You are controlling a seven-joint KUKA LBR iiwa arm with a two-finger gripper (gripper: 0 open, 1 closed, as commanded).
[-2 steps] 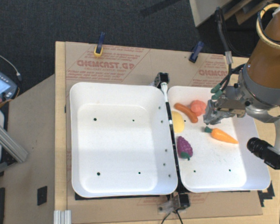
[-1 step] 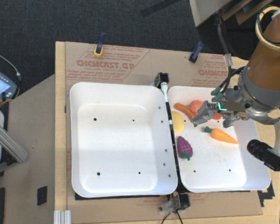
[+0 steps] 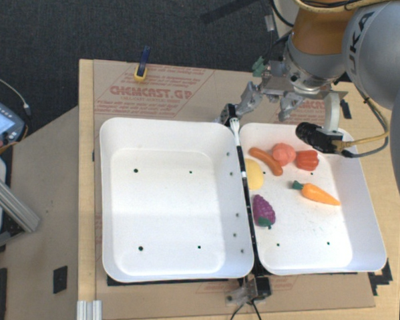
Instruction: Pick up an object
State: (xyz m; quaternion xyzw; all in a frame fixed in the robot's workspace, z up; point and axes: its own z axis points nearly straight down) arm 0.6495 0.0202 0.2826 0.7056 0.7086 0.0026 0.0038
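Note:
The right white bin (image 3: 357, 224) holds several toy foods. An orange sausage (image 3: 267, 161), a pink round fruit (image 3: 284, 153) and a red pepper (image 3: 307, 159) lie close together near its far edge. A carrot (image 3: 318, 193) lies further right, a yellow lemon (image 3: 253, 173) rests against the left wall, and purple grapes (image 3: 263, 210) lie just below it. My gripper (image 3: 259, 112) hangs above the far rim of this bin, open, with nothing between its spread fingers.
The left white bin (image 3: 164, 201) adjoins the right one. A black part with a yellow cable (image 3: 319, 137) hangs off the wrist over the right bin's far edge. A small blue and yellow clip (image 3: 143, 65) stands on the cardboard behind the left bin.

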